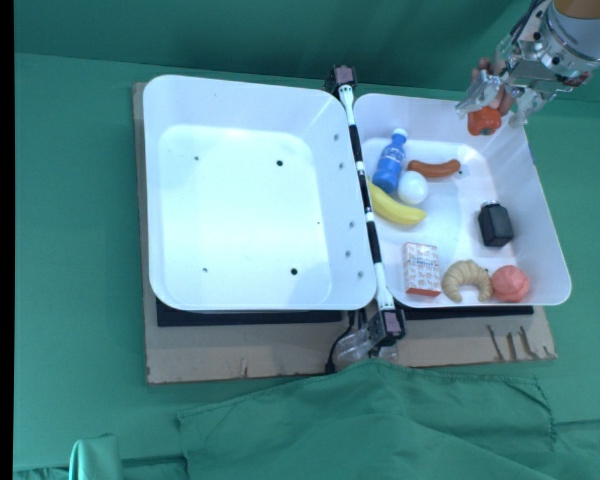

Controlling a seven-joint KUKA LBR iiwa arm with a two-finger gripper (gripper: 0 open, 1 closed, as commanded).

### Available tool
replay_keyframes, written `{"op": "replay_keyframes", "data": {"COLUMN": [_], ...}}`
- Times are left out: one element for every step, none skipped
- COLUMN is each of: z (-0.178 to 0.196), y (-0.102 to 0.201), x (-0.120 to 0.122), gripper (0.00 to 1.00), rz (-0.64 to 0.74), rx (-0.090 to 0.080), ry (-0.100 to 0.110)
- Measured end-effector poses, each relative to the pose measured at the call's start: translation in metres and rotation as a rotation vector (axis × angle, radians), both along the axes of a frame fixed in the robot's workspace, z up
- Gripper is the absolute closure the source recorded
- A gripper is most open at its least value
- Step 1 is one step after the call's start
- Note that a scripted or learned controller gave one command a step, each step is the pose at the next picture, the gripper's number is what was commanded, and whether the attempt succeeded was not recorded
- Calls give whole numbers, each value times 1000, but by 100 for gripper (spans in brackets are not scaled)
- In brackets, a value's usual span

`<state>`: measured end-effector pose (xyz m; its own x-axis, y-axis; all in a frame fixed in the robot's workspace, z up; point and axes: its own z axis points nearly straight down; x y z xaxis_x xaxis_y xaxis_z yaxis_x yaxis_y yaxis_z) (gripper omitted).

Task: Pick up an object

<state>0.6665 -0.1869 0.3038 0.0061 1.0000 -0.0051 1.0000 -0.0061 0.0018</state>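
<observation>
Gripper (498, 96) over far right corner of right bin (540, 218), fingers pinching small orange-red object (485, 120), lifted clear of bin floor.

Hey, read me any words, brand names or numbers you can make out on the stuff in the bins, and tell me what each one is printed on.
No text here is readable.
Blue bottle: it has a label band, too small and blurred to read.
Small orange and white box: there is printing on its face, blurred and unreadable.
Black box: no markings can be made out.
The banana, sausage and croissant carry no lettering.
</observation>
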Motion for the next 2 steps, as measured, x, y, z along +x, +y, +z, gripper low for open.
{"op": "replay_keyframes", "data": {"z": [10, 121], "y": [0, -1], "x": [1, -11], "gripper": [100, 100], "rz": [-1, 3], "rx": [-3, -1], "ry": [-1, -11]}}
